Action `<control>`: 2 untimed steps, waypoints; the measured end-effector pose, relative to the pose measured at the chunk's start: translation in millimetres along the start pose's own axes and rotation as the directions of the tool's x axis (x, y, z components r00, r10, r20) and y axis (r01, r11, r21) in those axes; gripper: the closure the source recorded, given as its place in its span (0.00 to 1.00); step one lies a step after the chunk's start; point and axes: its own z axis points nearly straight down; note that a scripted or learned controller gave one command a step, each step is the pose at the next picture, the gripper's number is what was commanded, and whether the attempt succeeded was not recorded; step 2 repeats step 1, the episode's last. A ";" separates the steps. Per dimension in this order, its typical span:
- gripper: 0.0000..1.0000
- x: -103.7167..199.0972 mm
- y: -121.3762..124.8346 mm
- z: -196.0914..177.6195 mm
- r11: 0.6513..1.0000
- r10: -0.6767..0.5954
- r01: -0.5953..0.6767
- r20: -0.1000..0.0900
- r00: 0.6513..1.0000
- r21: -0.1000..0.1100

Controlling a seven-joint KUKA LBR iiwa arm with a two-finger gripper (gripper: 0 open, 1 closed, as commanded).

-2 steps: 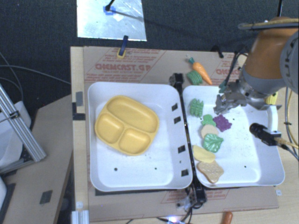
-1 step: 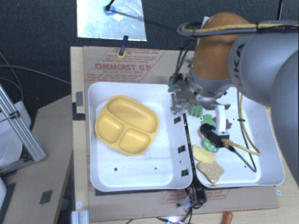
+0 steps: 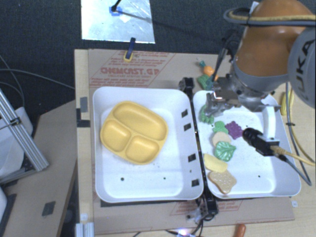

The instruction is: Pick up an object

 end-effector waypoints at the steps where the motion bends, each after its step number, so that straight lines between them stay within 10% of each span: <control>1: 1.00 -9.9 -18.7 -73.3 1.000 -0.003 0.003 0.000 1.000 -0.002; 2: 1.00 -9.9 -18.7 -73.3 1.000 -0.003 0.003 0.000 1.000 -0.002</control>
